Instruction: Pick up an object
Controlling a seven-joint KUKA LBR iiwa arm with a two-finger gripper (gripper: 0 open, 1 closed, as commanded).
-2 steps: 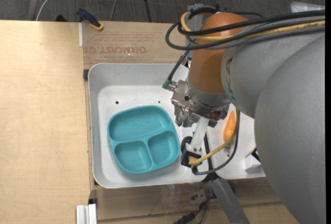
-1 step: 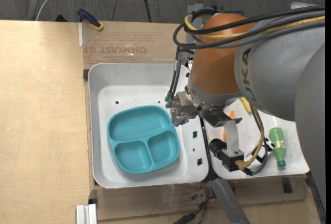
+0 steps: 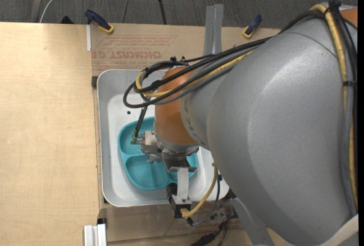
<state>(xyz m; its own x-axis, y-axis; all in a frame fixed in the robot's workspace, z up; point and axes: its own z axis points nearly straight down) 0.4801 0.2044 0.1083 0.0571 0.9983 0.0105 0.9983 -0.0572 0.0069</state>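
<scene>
camera view: fixed overhead, slanted, looking down on the bench
arm: big grey KUKA arm with orange band above the wrist [image 3: 170, 114] covers the right and centre of the frame, reaching down into the bin at lower centre
bin: shallow white plastic bin [image 3: 108, 125], left wall and lower-left corner visible at centre-left; the rest is hidden under the arm
task object: teal plastic divided tray [image 3: 136, 168], lying flat on the bin floor, lower-centre of the frame, partly hidden by the wrist; two compartments visible
gripper: two-finger gripper [image 3: 170, 168] sits low over the right part of the tray, apparently at or just above its surface; cannot tell contact
pincer state: cannot tell, tips are hidden behind the wrist housing and cables
cables: black and yellow cable bundle [image 3: 165, 77] loops over the wrist, upper centre
bench: light wooden bench top [image 3: 45, 125] fills the left of the frame
clamps: blue and orange spring clamps [image 3: 98, 20] at the upper edge
progress: approach looks done, arm is down at the tray; the tray lies flat, not lifted
left to do: confirmed grasp and lift, as far as this shows
</scene>
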